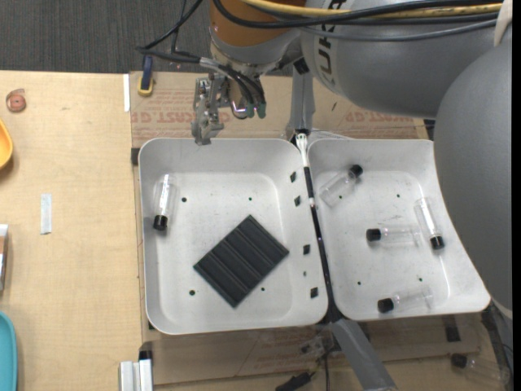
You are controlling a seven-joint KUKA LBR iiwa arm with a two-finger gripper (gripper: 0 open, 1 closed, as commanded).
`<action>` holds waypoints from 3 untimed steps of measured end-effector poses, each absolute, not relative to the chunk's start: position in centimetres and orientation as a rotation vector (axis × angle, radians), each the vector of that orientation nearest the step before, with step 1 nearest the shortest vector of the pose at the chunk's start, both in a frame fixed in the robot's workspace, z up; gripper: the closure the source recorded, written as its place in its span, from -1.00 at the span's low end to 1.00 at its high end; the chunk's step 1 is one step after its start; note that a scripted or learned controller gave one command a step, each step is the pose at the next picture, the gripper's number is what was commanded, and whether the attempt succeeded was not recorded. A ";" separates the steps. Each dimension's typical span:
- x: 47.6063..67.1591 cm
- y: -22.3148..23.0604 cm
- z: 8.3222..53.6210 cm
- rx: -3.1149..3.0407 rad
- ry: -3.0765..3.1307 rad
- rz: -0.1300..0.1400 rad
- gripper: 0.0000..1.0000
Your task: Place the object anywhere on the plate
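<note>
The gripper (209, 116) hangs above the left bin's (151, 218) far rim; I cannot tell its state. One vial (162, 204) lies left of the dark plate (242, 260); being round, it could roll away when pinched.

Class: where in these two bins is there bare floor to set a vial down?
Left bin: bare floor between the vial at its left wall and the dark ribbed plate, and along the front. Right bin: crowded with scattered vials; little bare floor.
</note>
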State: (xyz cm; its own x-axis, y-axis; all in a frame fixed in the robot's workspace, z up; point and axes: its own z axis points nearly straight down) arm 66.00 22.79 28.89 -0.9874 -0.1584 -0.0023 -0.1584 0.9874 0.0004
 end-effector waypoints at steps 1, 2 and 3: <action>66.0 22.8 30.3 -0.385 3.113 0.002 1.00; 64.3 22.8 29.1 -0.540 3.093 0.001 1.00; 66.0 22.8 25.0 -0.865 3.017 0.002 1.00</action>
